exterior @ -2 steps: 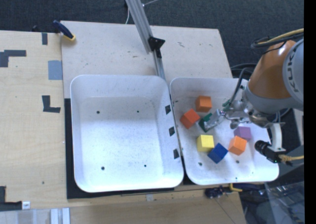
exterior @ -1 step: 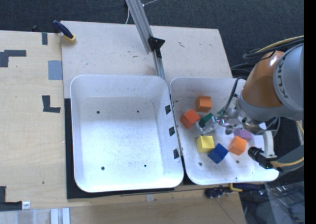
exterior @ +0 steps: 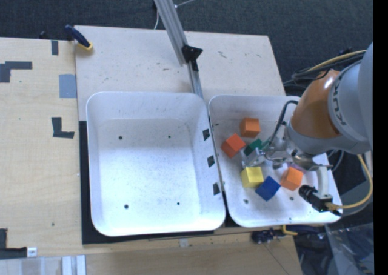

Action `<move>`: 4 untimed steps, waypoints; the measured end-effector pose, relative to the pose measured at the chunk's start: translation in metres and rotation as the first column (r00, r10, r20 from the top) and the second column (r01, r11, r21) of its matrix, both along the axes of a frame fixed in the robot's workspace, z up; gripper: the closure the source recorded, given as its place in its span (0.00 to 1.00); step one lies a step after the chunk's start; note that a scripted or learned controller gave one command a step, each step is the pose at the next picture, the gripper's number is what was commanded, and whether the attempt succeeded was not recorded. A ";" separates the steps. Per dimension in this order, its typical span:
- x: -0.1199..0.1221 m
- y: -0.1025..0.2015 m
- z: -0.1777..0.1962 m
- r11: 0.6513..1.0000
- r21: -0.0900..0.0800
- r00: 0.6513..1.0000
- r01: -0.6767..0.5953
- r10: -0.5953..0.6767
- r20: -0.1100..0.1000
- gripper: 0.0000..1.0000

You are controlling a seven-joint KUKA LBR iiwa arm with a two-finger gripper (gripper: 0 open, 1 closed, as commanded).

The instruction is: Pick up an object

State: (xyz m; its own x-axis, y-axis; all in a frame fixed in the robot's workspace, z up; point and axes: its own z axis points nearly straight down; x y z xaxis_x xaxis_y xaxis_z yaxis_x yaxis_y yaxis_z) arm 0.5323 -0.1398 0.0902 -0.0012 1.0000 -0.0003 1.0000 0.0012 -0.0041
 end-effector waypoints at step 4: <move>0.002 0.011 0.154 1.000 -0.001 1.000 -0.001 0.001 0.009 1.00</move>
State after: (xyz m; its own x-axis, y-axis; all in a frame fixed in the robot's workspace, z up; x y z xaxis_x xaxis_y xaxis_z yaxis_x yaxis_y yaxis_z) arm 0.5342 -0.1284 0.2438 -0.0020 1.0000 -0.0015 1.0000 0.0020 0.0045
